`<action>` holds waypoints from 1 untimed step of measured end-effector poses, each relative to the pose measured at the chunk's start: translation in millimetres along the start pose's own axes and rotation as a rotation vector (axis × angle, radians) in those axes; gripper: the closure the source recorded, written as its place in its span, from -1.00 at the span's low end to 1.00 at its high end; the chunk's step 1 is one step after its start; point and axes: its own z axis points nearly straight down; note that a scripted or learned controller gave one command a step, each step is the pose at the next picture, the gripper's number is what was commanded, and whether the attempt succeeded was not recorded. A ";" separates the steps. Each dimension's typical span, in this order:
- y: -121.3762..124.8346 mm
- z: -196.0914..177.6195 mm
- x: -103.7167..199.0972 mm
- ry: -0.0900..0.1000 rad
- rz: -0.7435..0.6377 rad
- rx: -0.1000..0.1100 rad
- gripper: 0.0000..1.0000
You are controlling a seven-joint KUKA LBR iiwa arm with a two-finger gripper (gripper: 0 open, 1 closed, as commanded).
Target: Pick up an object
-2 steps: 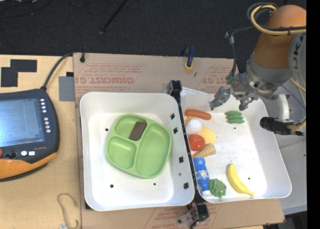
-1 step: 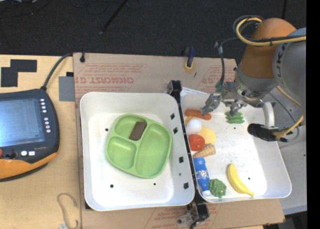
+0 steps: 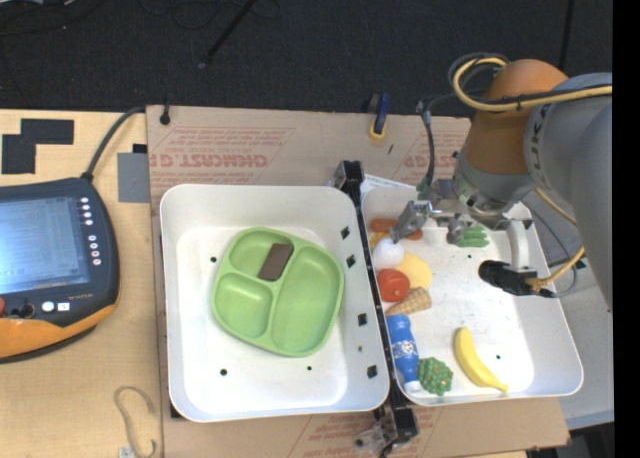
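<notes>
Several toys [image 3: 392, 284] crowding end effector [image 3: 412, 218], right bin [image 3: 560, 346]

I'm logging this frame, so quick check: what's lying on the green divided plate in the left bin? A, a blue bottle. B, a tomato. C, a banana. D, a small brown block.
D: a small brown block lies on the green divided plate in the left bin, in the plate's far compartment.
</notes>
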 end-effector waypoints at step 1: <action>-0.3 53.4 3.3 0.001 0.000 0.001 -1.00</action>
